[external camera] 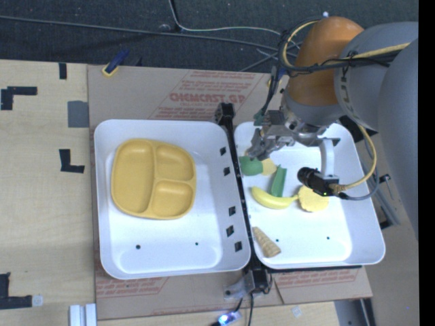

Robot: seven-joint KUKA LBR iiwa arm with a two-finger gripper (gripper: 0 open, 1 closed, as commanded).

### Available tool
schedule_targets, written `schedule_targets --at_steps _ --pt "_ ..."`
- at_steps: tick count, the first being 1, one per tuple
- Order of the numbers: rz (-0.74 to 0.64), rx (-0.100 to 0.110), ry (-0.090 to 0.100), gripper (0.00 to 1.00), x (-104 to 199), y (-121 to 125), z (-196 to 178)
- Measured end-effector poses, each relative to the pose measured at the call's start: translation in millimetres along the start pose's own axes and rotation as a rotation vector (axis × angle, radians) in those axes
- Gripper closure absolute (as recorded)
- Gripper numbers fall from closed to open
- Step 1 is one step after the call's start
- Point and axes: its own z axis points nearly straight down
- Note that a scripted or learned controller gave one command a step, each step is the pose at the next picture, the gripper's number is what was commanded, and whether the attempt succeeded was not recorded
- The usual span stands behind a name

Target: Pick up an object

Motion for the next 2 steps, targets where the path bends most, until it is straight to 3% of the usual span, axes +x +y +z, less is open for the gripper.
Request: schedule_targets --at_steps 2 --pt "0.001 0.002 -0.002 1.00 105.2 -46.0 1.0"
